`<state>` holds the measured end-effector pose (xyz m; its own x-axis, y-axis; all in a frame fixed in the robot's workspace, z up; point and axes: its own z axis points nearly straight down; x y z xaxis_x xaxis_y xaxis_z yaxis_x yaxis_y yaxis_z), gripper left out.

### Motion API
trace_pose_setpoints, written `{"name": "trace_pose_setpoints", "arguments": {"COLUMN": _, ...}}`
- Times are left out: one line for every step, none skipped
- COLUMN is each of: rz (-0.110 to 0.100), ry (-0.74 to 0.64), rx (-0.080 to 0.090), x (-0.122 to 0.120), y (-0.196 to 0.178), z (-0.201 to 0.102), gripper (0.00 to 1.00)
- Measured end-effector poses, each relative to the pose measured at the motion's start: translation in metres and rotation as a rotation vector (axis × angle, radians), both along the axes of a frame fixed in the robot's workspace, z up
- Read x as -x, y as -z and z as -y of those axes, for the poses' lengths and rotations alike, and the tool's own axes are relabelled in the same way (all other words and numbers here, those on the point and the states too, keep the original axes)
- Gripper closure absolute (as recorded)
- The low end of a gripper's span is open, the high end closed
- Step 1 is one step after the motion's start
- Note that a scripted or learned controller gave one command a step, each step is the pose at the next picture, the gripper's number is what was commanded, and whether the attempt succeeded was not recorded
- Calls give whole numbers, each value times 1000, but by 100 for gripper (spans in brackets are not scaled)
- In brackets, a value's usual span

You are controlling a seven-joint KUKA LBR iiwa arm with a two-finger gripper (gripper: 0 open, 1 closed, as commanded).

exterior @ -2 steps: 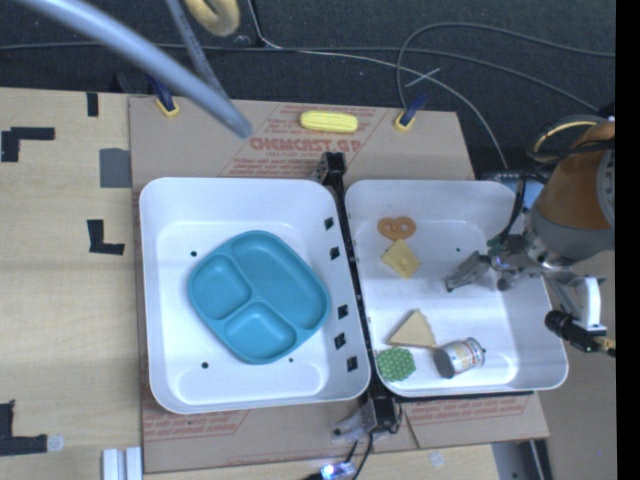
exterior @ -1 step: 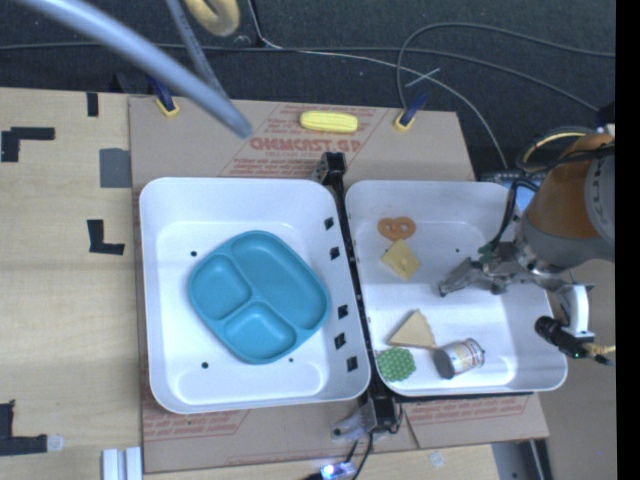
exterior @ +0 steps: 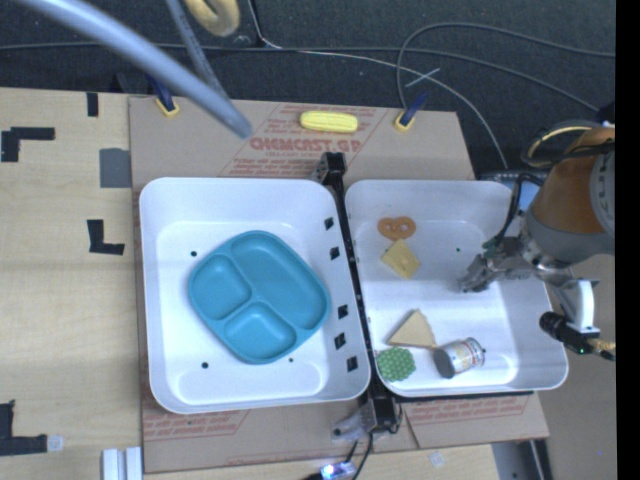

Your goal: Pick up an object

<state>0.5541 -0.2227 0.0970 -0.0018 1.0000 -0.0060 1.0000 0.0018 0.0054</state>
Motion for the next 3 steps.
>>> {"name": "trace_pose_setpoints", "arguments": {"rz": -4, "ry": 1, "rx": -6, "x": -1, "y": -42, "z": -1, "gripper": 100}}
{"name": "trace_pose_setpoints", "arguments": {"rz": -2, "ry": 0, "rx": -5, "x": -11, "y": -89, "z": -3, "gripper": 100}}
{"name": "trace_pose_setpoints", "arguments": {"rz": -2, "ry": 0, "rx": -5, "x": -12, "y": -132, "z": -3, "gripper": 100}}
